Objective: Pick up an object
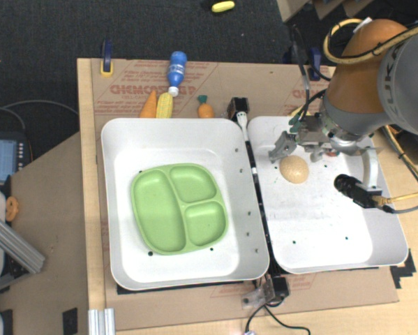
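Overhead view of two white bins on a table. In the right bin [348,243] a tan, egg-shaped object [294,169] lies near the far-left corner. The robot's hand [301,147] hovers just above it, fingers spread wide, holding nothing. Best approach: centre over the egg, descend straight — close gently, since it may roll.

Robotics lab
Cardboard-topped bench [278,72] with two white bins [118,145], loose cables [27,107], dark carpet floor [48,19].
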### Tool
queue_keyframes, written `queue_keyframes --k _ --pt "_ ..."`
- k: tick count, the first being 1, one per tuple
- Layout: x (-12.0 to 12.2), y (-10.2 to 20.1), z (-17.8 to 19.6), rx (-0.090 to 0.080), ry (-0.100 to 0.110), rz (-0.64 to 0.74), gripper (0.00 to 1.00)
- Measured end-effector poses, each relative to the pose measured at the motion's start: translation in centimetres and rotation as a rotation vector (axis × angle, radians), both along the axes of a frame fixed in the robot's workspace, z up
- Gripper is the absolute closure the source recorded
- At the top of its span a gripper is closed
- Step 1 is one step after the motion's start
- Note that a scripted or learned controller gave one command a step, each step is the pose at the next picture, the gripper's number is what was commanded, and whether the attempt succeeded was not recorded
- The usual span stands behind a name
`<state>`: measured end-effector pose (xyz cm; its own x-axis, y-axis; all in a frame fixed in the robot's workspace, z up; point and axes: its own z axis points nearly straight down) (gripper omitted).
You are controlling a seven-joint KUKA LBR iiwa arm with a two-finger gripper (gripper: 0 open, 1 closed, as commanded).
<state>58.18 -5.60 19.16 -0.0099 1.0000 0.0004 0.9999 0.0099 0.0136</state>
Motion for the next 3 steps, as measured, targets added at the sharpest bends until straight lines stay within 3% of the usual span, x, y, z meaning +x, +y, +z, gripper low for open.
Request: queue_keyframes --k 1,2,3 --pt "-4.1 -9.5 -0.6 -0.001 0.017 -0.017 0.0" --pt "7.8 -6.2 -10.9 -0.002 0.002 -0.003 0.0" --pt "8.6 -12.4 -2.4 -0.005 0.005 -0.012 0.0"
